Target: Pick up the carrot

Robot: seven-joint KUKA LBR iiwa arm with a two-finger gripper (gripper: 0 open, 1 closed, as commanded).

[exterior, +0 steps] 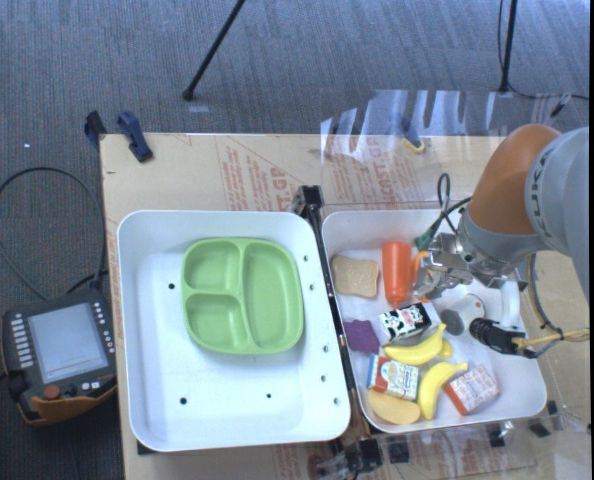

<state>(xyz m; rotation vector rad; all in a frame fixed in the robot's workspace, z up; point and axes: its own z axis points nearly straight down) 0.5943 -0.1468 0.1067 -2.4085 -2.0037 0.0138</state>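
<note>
The carrot (397, 271) is a short orange piece standing lengthwise in the upper middle of the right bin (532, 393). It lies between a slice of bread (355, 275) on its left and my gripper (429, 273) on its right. The gripper hangs low, close beside the carrot's right edge, at the end of the grey arm with its orange band (507, 183). Nothing shows as held in it.
Below the carrot lie a small milk carton (405, 321), a purple piece (360, 335), two bananas (417, 349), a juice box (395, 376) and a red packet (472, 390). The left bin (147, 388) holds a green divided plate (243, 295).
</note>
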